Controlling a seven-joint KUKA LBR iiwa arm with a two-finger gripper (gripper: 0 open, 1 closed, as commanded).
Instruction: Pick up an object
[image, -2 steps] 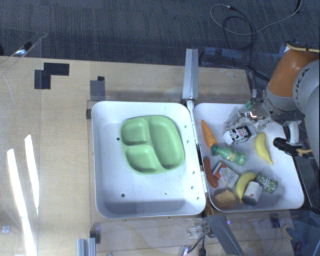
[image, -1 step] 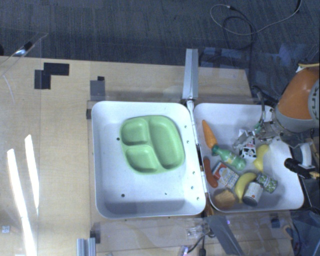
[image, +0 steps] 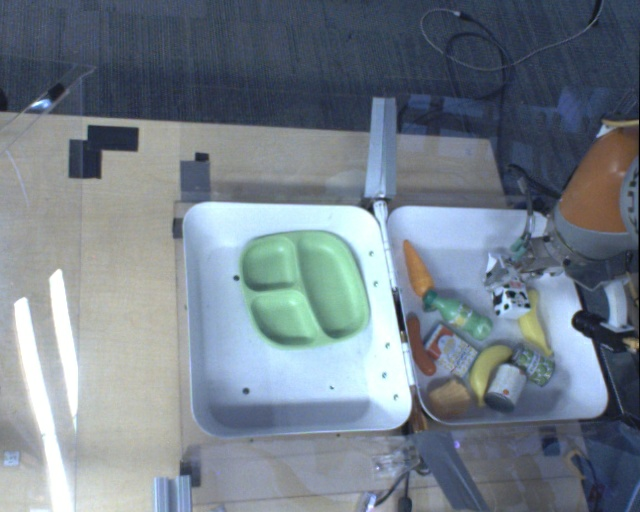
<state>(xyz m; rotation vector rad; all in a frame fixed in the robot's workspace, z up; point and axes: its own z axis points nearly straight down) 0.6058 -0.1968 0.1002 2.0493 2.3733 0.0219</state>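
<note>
Over the right bin: the pincer (image: 512, 268) hung low above the clutter, just above a small black-and-white cow toy (image: 511, 299).
Arm: it came in from the right, its orange band (image: 601, 188) above the wrist, tilted toward the bin's inner part, likely so as to reach the toys from above.
Pincer state: too small and cluttered to tell whether it stood apart or together; nothing could be made out in its hold.
Right bin (image: 455, 226): it held all the candidate objects: an orange carrot (image: 417, 267), a green bottle (image: 458, 314), a yellow banana (image: 487, 365), a can (image: 505, 386) and other small items, crowded toward the near side.
Left bin (image: 213, 398): it carried a green divided tray (image: 303, 287), well apart from the toys.
Counter (image: 100, 330): pale wood, bearing both bins side by side.
Judgement: the pick seemed aimed at the cow toy, and no grasp looked made yet.
</note>
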